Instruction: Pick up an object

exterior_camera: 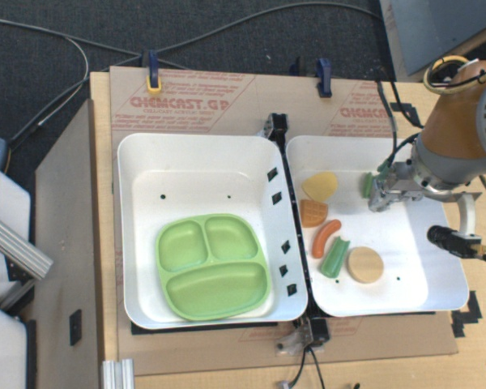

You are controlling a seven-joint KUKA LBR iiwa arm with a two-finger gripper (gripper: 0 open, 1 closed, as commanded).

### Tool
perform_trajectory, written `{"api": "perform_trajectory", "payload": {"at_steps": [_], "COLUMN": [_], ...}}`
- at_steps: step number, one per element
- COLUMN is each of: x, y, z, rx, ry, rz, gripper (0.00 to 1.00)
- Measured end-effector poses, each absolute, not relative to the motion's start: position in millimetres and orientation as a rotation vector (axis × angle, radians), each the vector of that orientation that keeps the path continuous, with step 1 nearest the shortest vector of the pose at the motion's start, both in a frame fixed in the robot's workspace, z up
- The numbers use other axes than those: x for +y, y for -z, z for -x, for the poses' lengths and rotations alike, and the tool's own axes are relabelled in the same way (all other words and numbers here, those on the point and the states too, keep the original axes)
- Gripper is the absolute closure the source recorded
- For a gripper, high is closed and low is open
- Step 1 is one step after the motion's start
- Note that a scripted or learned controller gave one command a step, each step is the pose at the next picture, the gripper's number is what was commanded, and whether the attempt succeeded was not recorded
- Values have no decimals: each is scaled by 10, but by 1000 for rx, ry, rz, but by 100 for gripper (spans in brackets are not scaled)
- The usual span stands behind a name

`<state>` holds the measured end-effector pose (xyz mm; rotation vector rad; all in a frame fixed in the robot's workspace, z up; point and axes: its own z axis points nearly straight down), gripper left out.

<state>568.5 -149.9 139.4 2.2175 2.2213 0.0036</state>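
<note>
Hand (378, 194) low in right bin (405, 290), grip state unclear, toy foods clustered at left wall, green divided plate (215, 264) in left bin (146, 217)

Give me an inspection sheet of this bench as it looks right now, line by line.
Surface: cardboard-covered bench bearing left bin and right bin.
Job's things: yellow piece, orange piece, red sausage, green piece, tan disc, all in the right bin.
Clutter: green divided plate in the left bin.
Grippers: gripper over the right bin's far side.
Cables: black cable on the floor.
Surroundings: dark carpet; two clamps on the bench's far edge.
</note>
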Motion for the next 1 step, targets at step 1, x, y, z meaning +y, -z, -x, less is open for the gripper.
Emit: {"api": "perform_trajectory", "payload": {"at_steps": [1], "x": [-1553], "y": [-1846], "z": [-5718], "rx": [2220], "ry": [-5], "rz": [-2217], "gripper": [100]}}
